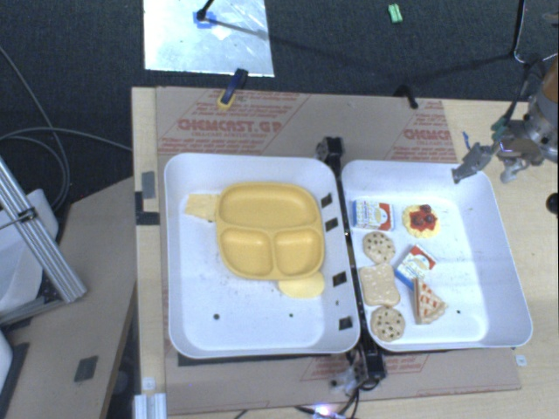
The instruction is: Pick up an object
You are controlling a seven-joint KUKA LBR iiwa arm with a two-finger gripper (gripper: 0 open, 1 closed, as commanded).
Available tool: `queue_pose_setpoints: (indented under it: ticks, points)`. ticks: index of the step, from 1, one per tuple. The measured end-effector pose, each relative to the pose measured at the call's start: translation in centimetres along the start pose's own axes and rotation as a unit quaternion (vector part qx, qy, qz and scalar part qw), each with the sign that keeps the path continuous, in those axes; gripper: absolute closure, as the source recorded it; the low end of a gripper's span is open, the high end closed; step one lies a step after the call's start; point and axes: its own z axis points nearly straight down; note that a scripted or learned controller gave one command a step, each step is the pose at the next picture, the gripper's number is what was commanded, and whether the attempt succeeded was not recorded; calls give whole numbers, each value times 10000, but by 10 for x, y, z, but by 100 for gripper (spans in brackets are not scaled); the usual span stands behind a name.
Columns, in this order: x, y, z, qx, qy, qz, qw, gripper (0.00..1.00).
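Yellow tray [266,231] fills the left bin [188,321]. Beside that tray, across the divider, the right bin [489,260] holds the small pieces: a carton [371,213] nearest the tray's upper corner, a tart [422,220] beyond it, two cookies [378,246], toast [380,284], a box [412,265] and a pie wedge [428,303]. Far right of the tray, the gripper [489,160] hangs over the right bin's upper rim, fingers spread, holding nothing.

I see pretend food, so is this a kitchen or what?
Probably a robot lab, not a kitchen: a gripper hangs over two white bins, toy cookies lie in one, and cables trail on the floor.
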Motion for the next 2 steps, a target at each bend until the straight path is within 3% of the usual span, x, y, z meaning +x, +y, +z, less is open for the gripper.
queue_pose_setpoints:
  ticks: [1,2]
  points:
    - [13,9,180,35,14,-17,10000,0]
    - [-9,41,170,-18,-8,-14,10000,0]
